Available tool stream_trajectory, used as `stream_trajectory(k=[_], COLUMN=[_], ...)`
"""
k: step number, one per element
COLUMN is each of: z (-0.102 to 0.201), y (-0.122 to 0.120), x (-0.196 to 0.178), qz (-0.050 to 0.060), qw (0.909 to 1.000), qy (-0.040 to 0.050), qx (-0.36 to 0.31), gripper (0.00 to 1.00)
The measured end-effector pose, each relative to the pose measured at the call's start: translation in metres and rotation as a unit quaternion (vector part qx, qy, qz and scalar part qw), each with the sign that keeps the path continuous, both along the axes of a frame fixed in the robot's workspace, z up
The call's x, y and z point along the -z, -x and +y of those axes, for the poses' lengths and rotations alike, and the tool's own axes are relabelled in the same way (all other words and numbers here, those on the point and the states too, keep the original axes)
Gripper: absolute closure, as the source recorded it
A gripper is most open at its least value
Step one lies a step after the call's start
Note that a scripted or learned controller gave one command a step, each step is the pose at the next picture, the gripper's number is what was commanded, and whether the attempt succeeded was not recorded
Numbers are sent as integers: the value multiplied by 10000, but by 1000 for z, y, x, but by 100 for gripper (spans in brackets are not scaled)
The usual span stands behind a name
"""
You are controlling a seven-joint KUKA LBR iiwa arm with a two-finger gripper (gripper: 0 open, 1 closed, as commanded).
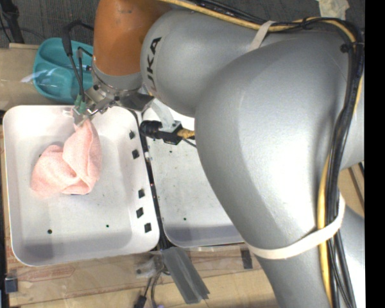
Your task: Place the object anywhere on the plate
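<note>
A pink cloth [67,162] lies crumpled in the left white bin [25,236]. One corner of it is drawn up into a peak toward the bin's far wall. My gripper [83,110] sits at the top of that peak, below the orange wrist band, and its fingers are pinched on the cloth's raised corner. The rest of the cloth still rests on the bin floor.
A teal dish-like object [54,69] with clear plastic on it sits outside the left bin, behind its far wall. The arm's grey body covers most of the right bin [179,217]. A black cable [147,172] runs along the divide between the bins.
</note>
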State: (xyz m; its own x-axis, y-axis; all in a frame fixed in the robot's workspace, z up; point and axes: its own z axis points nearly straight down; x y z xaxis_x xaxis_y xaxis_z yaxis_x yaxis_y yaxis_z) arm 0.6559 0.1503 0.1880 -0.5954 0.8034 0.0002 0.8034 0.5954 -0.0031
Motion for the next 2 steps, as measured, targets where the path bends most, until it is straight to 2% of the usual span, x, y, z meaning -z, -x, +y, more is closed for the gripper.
stream_trajectory(k=[1,2], z=[1,20], y=[-1,10], x=[-16,-51], qz=[-18,-21], qw=[9998,9948], qy=[-4,-5], qx=[-173,-1018], gripper=[100,100])
